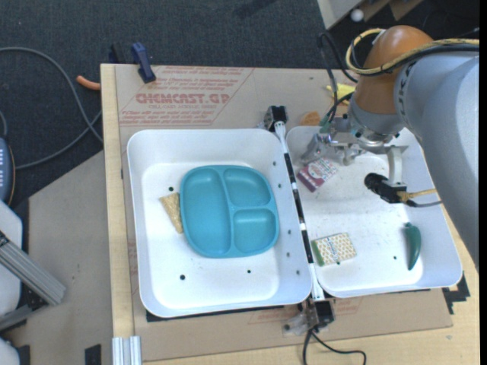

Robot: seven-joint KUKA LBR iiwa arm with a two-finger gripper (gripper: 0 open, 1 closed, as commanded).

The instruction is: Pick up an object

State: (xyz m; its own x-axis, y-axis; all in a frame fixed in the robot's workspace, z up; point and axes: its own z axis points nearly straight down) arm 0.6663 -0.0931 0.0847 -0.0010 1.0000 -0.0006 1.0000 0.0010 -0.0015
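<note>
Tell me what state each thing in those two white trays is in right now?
Blue divided plate: upright, lying flat in the left bin.
Cracker: flat, partly tucked under the plate's left edge.
Patterned sponge: flat in the right bin.
Green pepper: lying flat.
Pink packet: lying under the claw.

Pink packet (316, 175), tilted, right bin's (380, 276) back-left, beneath gripper (335, 144)
</note>
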